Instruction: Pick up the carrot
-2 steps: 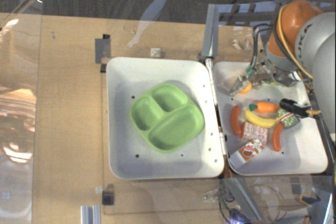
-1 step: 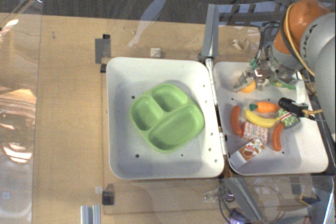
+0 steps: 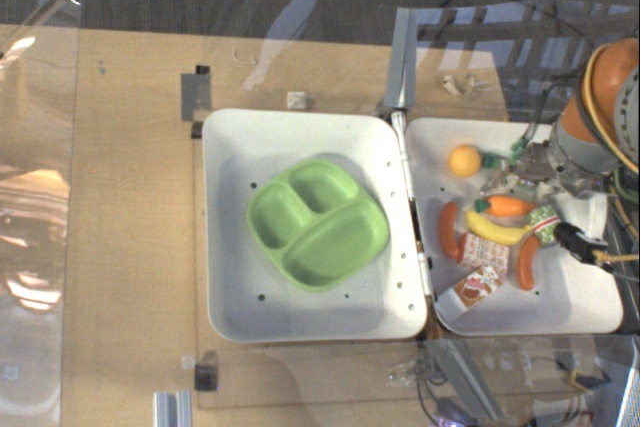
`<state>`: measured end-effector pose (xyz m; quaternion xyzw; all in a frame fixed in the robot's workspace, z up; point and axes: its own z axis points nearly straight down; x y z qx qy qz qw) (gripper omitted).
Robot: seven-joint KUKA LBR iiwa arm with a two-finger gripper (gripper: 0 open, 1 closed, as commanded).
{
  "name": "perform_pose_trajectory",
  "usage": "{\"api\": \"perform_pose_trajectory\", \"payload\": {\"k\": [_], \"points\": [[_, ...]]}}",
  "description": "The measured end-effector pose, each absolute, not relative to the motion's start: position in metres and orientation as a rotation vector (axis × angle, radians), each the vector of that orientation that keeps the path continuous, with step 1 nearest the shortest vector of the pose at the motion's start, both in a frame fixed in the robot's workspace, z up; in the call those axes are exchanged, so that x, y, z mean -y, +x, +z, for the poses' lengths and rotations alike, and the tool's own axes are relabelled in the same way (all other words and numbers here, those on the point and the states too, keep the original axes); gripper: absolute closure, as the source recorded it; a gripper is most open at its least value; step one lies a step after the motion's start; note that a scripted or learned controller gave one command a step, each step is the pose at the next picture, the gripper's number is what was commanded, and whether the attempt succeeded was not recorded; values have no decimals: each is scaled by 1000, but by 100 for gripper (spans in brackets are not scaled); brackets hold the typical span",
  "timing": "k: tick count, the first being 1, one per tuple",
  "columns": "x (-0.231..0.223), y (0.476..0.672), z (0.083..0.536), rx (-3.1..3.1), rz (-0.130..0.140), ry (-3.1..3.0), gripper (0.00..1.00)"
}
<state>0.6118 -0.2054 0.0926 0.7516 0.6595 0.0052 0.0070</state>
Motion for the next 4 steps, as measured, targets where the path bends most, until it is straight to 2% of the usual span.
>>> {"api": "perform_pose_trajectory", "payload": {"k": [1,2,3,4], "points": [[185,603,94,-2613,13,1703,0],[184,607,108,-2603,20,1694,100],[117,540,214,-2331,7,2096,100],[73,566,217,-2509,7,1880,100]]}}
